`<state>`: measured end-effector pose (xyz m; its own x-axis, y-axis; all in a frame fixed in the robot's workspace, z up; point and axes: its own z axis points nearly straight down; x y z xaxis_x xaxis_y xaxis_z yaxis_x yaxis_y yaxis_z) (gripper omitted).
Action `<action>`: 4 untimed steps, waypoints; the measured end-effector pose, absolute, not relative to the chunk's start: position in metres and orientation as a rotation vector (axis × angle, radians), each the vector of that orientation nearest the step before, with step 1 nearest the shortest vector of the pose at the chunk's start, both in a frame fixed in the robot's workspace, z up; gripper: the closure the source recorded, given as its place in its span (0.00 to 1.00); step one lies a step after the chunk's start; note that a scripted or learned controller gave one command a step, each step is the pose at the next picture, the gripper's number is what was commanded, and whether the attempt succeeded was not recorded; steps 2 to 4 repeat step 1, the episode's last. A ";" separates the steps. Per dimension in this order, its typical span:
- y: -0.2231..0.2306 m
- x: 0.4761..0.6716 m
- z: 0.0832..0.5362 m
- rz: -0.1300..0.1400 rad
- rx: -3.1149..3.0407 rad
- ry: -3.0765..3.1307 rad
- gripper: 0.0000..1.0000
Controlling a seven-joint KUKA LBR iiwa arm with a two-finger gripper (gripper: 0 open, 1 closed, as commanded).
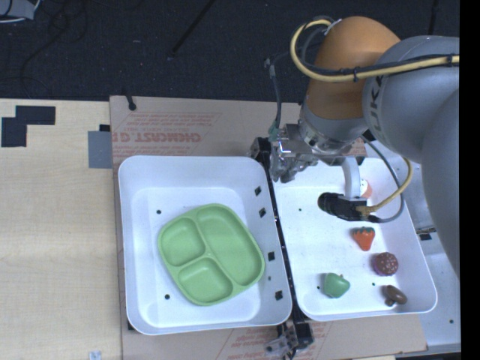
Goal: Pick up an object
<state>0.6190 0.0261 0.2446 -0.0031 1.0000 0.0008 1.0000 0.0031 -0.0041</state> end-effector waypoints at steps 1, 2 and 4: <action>0.069 0.624 0.229 0.005 -2.214 -2.222 1.00; 0.069 0.624 0.229 0.005 -2.214 -2.222 1.00; 0.069 0.624 0.229 0.005 -2.214 -2.222 1.00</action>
